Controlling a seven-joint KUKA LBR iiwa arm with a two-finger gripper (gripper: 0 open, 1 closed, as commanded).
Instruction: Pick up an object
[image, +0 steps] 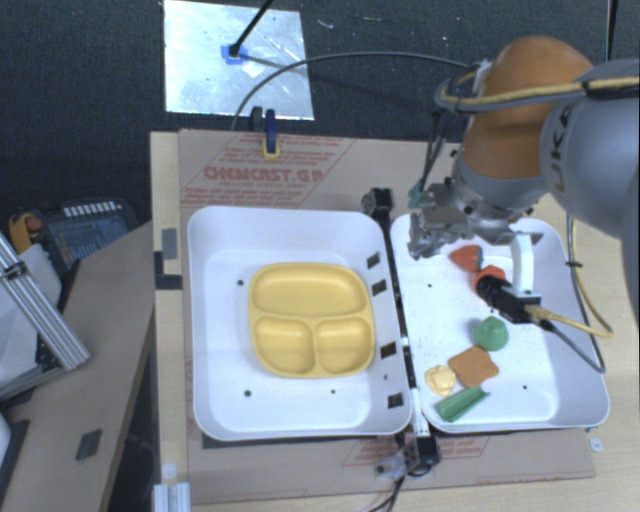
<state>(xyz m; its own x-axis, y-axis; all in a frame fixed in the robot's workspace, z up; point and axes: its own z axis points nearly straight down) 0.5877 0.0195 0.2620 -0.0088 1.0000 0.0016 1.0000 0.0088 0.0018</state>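
Red object noted in the white bin on the view's right, in its far half, just beside the gripper and apart from it. The gripper hangs low over the far left corner of that bin, close to the divider between the two bins; whether it is wide or narrow cannot be told from this angle, and nothing is seen held in it. Above it the arm shows its orange band, with the grey link running out to the right. Close on the near side of the red object lies a small orange-red piece. Further toward the near edge are a round green piece, then a flat orange-brown square with a small yellow piece touching its left side, and nearest the rim a long green piece lying at a slant. The other white bin, on the view's left, holds a yellow divided tray lying flat near its middle. Both bins rest on a cardboard sheet with red print
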